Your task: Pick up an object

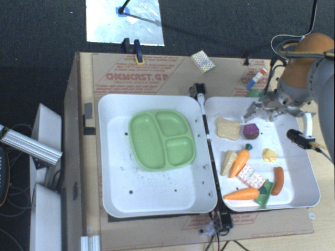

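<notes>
Near the right white bin's [303,192] far edge, my gripper [260,110], open, hovers by the small, light purple toy [250,131], easy to pinch sideways.

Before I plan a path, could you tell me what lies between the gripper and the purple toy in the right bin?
In the camera view, only bare white bin floor lies between the gripper and the purple toy.

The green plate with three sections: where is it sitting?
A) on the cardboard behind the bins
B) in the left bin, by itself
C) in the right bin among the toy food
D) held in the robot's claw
B: the green plate lies flat in the left bin, while the toy food fills the right bin.
</notes>
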Motion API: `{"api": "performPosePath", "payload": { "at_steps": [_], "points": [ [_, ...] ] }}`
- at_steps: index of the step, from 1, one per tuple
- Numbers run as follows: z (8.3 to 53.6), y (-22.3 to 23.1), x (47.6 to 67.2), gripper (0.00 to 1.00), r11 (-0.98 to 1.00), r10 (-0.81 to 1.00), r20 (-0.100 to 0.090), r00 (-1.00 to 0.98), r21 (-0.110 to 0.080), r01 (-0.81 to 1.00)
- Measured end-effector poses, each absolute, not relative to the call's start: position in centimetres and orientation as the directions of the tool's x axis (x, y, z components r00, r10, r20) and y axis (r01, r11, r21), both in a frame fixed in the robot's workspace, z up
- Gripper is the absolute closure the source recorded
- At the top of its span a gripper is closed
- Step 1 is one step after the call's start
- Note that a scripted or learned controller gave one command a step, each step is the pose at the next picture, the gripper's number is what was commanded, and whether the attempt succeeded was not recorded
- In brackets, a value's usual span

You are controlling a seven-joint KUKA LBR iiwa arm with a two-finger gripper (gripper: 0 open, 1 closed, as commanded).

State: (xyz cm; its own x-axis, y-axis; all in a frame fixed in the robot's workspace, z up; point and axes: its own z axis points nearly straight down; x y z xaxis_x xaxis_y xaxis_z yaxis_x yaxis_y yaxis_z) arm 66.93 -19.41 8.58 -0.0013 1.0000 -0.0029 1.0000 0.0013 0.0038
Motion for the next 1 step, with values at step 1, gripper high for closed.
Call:
{"api": "performPosePath", "payload": {
  "at_steps": [1],
  "points": [
    [8.54,-19.27,66.92,0.0,0.003,1.0,-0.003,-0.003,0.003,1.0]
  ]
}}
